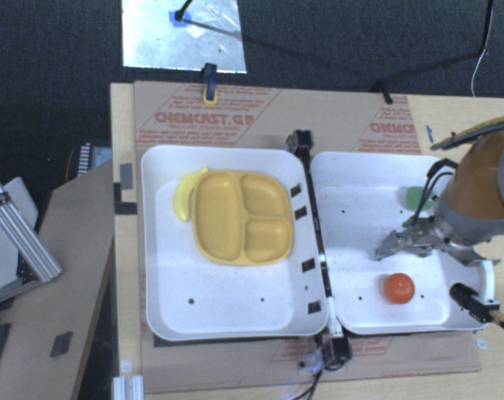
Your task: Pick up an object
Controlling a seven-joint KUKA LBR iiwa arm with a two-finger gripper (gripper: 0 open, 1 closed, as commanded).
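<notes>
cardboard-covered bench [235, 111], two white bins [235, 307], dark carpet [52, 40], perhaps foil sheet [183, 23].

yellow divided plate [239, 217]; yellow banana [183, 194]; red-orange ball [398, 287]; white bins [235, 319]

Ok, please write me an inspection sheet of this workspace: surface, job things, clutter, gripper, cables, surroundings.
Surface: two white bins, left bin and right bin, on a cardboard sheet.
Job's things: yellow divided plate over a banana in the left bin; red ball and green object in the right bin.
Clutter: nothing seen.
Gripper: gripper over the right bin, above the red ball, holding nothing seen.
Cables: black cable at the top right.
Surroundings: foil sheet on dark floor.
</notes>
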